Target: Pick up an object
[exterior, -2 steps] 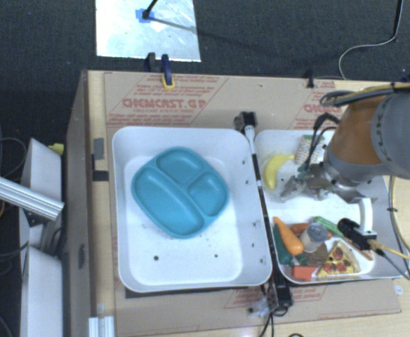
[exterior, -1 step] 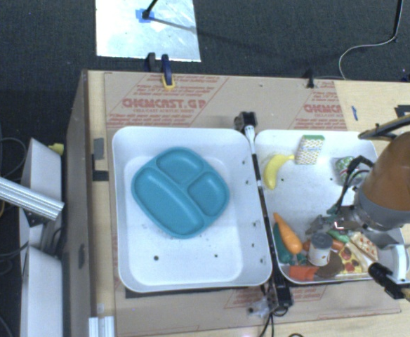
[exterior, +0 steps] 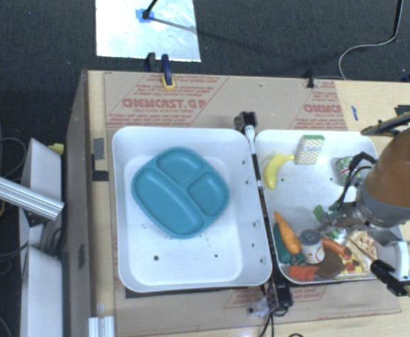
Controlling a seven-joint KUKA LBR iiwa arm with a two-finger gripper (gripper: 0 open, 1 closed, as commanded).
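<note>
The right bin (exterior: pixel 300 192) holds the loose objects. A yellow banana (exterior: pixel 277 167) and a pale packet (exterior: pixel 309 148) lie near its far edge. A carrot (exterior: pixel 286 234), a small grey can (exterior: pixel 309 241), a pizza slice (exterior: pixel 363 245) and several red and brown toy foods (exterior: pixel 329 262) crowd its near corner. My gripper (exterior: pixel 335 223) hangs low over that pile, just right of the can, under the orange-banded wrist (exterior: pixel 400 177). No object is visibly between its fingers.
The left bin (exterior: pixel 142 258) carries a blue divided plate (exterior: pixel 181 191). A green object (exterior: pixel 343 165) lies by the right bin's far right wall, close to the arm. A ridge (exterior: pixel 258 188) divides the two bins. Cardboard (exterior: pixel 212 100) lines the bench behind them.
</note>
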